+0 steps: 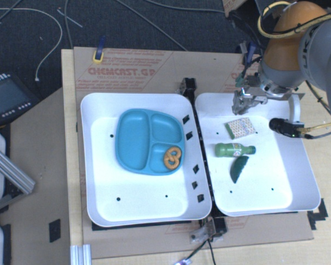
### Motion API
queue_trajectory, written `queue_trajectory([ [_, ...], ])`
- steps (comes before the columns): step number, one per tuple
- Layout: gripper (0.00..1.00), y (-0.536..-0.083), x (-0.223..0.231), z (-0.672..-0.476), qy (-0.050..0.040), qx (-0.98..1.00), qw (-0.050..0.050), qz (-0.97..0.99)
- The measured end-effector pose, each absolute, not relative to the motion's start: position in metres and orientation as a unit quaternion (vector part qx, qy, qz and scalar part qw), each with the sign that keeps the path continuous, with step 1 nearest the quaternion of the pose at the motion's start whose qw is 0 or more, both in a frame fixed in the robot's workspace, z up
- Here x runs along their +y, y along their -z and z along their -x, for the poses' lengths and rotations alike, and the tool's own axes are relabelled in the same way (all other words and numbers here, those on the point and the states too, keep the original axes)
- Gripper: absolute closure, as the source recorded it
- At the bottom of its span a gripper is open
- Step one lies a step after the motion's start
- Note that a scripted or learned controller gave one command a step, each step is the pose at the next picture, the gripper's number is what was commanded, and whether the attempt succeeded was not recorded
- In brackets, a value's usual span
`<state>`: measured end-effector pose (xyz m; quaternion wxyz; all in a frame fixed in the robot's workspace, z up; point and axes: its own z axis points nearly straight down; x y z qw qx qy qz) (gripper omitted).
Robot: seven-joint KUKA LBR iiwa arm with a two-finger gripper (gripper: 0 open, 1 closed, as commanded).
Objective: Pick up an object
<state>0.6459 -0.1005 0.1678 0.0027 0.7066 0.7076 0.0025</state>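
1. Gripper [244, 102] hangs over the right bin [298, 170] at its 12 o'clock edge; finger state: cannot tell.
2. Nothing lifted. Patterned packet [241, 128], green bottle [235, 149] and dark green piece [238, 168] all lie in the bin, toward 6 o'clock of gripper.
3. Arm enters from 2 o'clock, wrist pointing down.

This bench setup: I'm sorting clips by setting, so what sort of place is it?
Probably a robotics lab: a robot arm over two white bins taped to cardboard, loose cables on dark carpet, and toy items like a blue divided plate.
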Motion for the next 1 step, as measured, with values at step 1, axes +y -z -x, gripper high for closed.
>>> queue_trajectory([
  [1, 1.0, -0.2282, -0.0931, -0.6421, -0.0024, 0.708, 0.002, -0.706],
])
